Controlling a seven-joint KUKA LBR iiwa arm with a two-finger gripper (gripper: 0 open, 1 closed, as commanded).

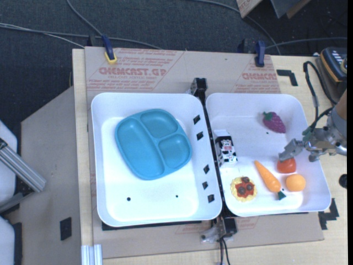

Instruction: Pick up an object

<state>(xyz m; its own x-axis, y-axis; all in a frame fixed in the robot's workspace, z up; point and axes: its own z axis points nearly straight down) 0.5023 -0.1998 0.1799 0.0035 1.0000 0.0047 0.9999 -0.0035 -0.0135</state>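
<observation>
Blue plate [154, 143] in left bin [105, 164], toy foods in right bin [245, 109], pincer [302, 148] grip unclear, perhaps over tomato [286, 165]

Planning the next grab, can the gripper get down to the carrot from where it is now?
Probably yes. The gripper hovers by the red tomato in the right bin; the carrot lies uncovered just beside it, though the orange crowds its tip.

I had one fixed camera overhead, tilted down, set well back; both bins [99, 148] lay left of the gripper [304, 148].
</observation>
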